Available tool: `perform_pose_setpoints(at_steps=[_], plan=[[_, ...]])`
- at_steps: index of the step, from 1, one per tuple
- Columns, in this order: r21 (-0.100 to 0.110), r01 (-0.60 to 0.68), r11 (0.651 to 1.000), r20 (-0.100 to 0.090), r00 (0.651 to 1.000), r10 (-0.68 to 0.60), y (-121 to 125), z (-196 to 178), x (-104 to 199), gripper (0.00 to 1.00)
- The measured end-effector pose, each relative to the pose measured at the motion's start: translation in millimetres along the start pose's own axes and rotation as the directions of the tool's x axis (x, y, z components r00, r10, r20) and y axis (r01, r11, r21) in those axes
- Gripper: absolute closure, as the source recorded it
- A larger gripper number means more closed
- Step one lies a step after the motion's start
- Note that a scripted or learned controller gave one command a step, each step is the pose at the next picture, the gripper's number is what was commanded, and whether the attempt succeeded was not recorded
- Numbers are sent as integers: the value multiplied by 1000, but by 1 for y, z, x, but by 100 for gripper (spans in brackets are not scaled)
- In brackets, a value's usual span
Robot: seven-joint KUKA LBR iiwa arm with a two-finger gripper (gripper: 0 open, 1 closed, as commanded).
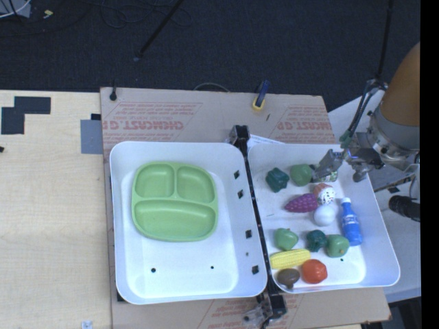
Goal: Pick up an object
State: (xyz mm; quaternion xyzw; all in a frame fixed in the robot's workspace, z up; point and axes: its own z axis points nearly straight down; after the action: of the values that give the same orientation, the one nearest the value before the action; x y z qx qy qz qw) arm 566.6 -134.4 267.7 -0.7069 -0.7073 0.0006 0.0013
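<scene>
We find the two-finger metal gripper (329, 166) at the far right of the right-hand white plastic bin (381, 252), low over the toys, and we cannot tell from this slanted view what state it is in; nothing is visibly caught in it. Just beside its tip lie a round green toy fruit (300, 175) and a small white-and-red ball (325, 196), with a purple plastic grape bunch (301, 203) and a white egg-shaped piece (324, 215) a little nearer to us. A dark teal toy (277, 179) lies to the left, and a blue plastic bottle (350, 222) lies to the right. We judge the crowding to be the main hazard: a descent here could land between neighbours, nudge the round pieces aside, and close on nothing. The smooth fruit may also squirt out sideways. The green divided plate (175, 201) in the left bin is well apart.
</scene>
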Motion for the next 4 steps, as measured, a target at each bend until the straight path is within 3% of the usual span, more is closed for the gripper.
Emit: perform_pose_setpoints(at_steps=[1,3,4], plan=[[5,0,1000,-1,1000,0,-3,44,-1,0],[6,0,1000,-2,1000,0,-16,169,8,0],[2,-4,1000,-1,1000,4,-17,181,9,0]])
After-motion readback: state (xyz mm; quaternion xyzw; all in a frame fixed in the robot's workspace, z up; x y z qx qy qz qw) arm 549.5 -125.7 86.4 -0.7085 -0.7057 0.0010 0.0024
